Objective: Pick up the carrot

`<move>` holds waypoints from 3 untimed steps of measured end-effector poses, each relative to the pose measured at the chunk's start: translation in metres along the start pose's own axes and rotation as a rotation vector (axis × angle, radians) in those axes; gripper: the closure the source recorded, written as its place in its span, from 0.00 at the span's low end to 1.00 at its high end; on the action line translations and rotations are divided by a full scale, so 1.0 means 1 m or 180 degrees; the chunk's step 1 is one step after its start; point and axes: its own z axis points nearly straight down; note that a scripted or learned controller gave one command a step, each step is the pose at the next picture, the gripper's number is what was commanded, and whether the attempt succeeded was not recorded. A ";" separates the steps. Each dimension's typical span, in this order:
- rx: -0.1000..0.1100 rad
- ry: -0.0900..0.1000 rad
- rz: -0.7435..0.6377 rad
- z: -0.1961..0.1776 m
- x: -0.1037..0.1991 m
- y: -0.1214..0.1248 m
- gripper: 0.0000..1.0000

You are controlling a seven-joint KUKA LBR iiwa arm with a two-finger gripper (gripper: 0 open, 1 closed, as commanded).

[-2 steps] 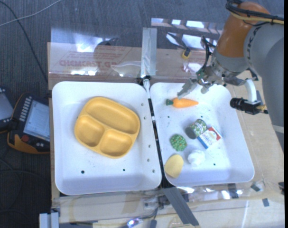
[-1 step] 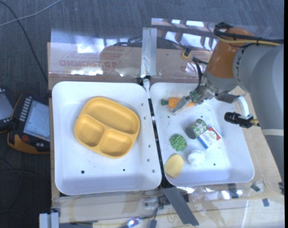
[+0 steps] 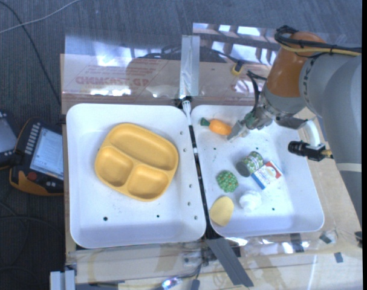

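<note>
Two shallow white plastic bins are set side by side on the bench. In the left bin (image 3: 86, 222) a yellow three-compartment plastic plate (image 3: 136, 160) is laid near the middle, turned at a slant. In the right bin (image 3: 304, 216) several items are held. A small orange toy carrot with a green top (image 3: 217, 126) is lying near the far left corner, green end toward the divider between the bins. A green-labelled tin can (image 3: 253, 162) is lying on its side near the middle, and a small red, white and blue carton (image 3: 268, 174) is touching it on the right. A green knobbly round toy (image 3: 227, 180) is placed left of the can. A small white lumpy object (image 3: 251, 201) is found toward the near wall (its kind cannot be told). A pale yellow rounded toy (image 3: 222, 209) is lodged by the near left corner. The grey arm with an orange band (image 3: 292, 65) is reached in from the right, and its two-finger gripper (image 3: 236, 132) is lowered into the far part of the right bin, its tips just beside the carrot's right end. The carrot is not seen between the fingers; whether they are spread or closed cannot be told. A handheld control pendant with a screen (image 3: 41, 159) is lying on the grey carpet left of the bench.
</note>
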 end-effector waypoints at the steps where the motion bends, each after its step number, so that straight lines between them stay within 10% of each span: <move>1: -0.0015 -0.0007 0.0002 -0.001 0.000 0.001 0.00; 2: 0.0017 0.0021 0.1371 -0.024 0.041 0.016 0.00; 3: 0.0015 0.0014 0.1566 -0.072 -0.025 -0.007 0.00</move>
